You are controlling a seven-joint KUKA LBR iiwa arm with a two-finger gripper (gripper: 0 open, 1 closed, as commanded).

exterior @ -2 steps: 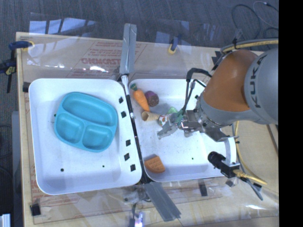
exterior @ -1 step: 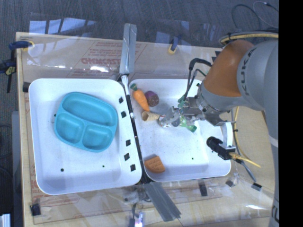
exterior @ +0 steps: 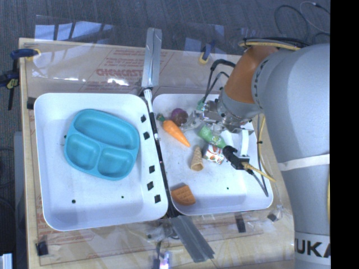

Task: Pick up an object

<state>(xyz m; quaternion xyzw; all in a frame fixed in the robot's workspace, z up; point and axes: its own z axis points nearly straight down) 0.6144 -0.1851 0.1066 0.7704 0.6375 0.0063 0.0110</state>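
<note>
In the right bin [exterior: 247, 198], my gripper [exterior: 217, 132] hangs low under the orange-banded wrist [exterior: 241, 88]. Its tip is right over a green object [exterior: 209, 133] and a small red-and-white item [exterior: 213, 154]. I cannot tell if it touches either one. An orange carrot [exterior: 175, 132] lies to its left, with a purple round piece [exterior: 179, 115] behind the carrot. A tan cone [exterior: 196, 158] lies just in front of the gripper. A brown wedge [exterior: 183, 195] rests near the bin's front left corner.
The left bin [exterior: 50, 206] holds a blue divided plate [exterior: 102, 143]. A ridge [exterior: 152, 150] with black clips separates the two bins. The arm's grey body [exterior: 297, 144] covers the right bin's right side, and cables [exterior: 255, 170] trail by the gripper.
</note>
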